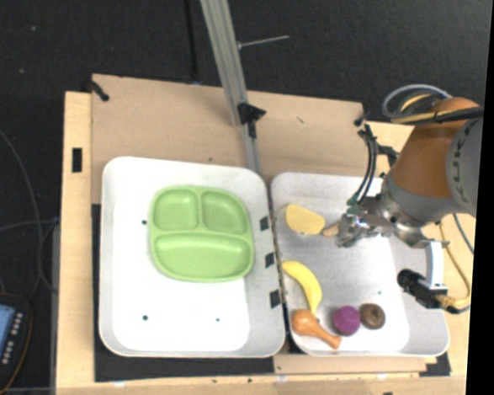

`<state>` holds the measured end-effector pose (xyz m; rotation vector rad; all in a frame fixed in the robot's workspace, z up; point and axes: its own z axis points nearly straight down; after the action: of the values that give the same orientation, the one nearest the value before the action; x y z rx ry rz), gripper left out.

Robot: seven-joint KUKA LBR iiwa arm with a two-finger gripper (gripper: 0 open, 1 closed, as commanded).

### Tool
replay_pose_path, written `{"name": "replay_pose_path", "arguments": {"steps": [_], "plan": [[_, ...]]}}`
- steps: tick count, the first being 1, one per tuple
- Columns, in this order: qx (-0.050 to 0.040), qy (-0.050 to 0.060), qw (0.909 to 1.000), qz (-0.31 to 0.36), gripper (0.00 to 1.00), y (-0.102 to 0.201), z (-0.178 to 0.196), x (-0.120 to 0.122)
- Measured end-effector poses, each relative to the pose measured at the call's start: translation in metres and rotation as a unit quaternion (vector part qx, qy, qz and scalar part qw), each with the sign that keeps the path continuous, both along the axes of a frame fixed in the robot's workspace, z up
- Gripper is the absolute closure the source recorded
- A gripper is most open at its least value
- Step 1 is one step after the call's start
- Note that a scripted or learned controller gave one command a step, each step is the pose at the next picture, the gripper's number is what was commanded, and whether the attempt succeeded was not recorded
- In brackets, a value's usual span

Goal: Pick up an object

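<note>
Pincer point(352, 228) low in right bin point(405, 343) nr pale yellow piece point(304, 219); tips blurred, grip state can't tell

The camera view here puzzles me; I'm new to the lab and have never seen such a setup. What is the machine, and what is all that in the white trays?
You are looking down at a slant from one fixed camera above a wooden bench. The grey and orange machine on the right is a robot arm; its gripper, a small two-finger hand, hangs over the right bin. From here I cannot tell whether it grips anything.

The left bin holds a green divided plate. The right bin holds toy foods: a pale yellow piece close beside the gripper, a banana, an orange pear-shaped piece, a purple ball-shaped piece and a brown ring like a doughnut. The arm's job is to pick one up.
</note>
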<state>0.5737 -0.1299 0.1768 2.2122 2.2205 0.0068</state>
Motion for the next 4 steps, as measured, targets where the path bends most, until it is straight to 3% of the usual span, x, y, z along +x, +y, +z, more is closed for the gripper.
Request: {"name": "replay_pose_path", "arguments": {"steps": [1,4], "plan": [[0.0000,0.000,1.0000,-0.001,1.00,-0.001,0.047,0.002],[0.0016,0.003,1.0000,0.002,1.00,0.151,0.039,0.007]]}}
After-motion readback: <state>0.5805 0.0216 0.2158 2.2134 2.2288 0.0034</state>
